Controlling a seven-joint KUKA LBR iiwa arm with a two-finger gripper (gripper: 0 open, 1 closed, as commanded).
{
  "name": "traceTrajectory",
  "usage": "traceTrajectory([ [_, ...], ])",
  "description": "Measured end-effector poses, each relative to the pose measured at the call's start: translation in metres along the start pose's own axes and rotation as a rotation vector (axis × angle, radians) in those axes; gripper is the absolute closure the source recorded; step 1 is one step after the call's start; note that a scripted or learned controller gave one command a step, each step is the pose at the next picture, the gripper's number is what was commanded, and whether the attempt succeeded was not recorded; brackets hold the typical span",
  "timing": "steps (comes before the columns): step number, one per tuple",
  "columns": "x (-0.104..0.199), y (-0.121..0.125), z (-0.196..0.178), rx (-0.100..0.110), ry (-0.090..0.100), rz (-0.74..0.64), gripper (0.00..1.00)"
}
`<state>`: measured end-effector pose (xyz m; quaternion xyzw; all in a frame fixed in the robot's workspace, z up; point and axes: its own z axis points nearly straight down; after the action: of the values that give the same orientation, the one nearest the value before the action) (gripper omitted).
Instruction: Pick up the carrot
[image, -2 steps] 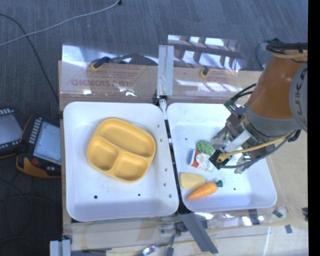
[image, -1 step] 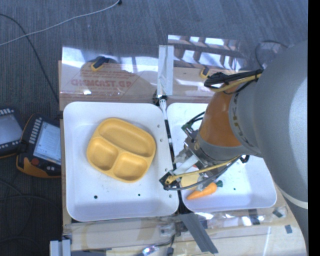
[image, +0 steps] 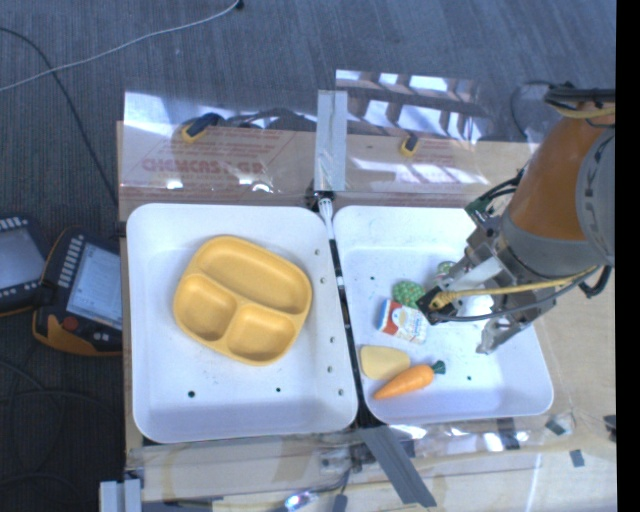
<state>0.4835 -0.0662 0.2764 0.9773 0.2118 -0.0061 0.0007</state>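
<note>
Orange carrot (image: 405, 380) lies flat in the right bin (image: 520, 395), in its front-left part, close to the front wall. Its green top points right and slightly toward the back; its narrow tip points at the bin's front-left corner. It looks untouched, resting on the bin floor.

A pale yellow slice (image: 383, 360) sits just behind the carrot's tip end, touching it or nearly so; the contact cannot be resolved. Behind that is a small white carton (image: 403, 320) with red and blue print, tilted. A green knobbly piece (image: 407, 292) sits at the carton's back edge, touching it.

The arm (image: 560, 190) enters from the right, orange band uppermost. The gripper (image: 487, 318) hangs over the middle-right of the right bin, to the right of the carton. It is well apart from the carrot, which lies to its front-left. How far the gripper is open cannot be told, since the wrist hides it from above. Nothing is seen in its hold.

The left bin (image: 160, 400) holds one yellow plate (image: 242, 298) with three compartments, set near the bin's centre and turned at an angle.

A handheld screen unit (image: 82, 295) lies on the grey carpet (image: 60, 120), to the left of the bench.
</note>
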Motion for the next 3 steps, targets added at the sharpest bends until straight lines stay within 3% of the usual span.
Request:
traceTrajectory([
  [1, -0.032, 0.071, -0.051, 0.001, 0.002, 0.034, 0.00],
  [2, -0.066, 0.144, -0.012, 0.004, 0.000, 0.173, 0.00],
  [3, -0.066, 0.145, -0.154, 0.000, 0.002, 0.178, 0.00],
])
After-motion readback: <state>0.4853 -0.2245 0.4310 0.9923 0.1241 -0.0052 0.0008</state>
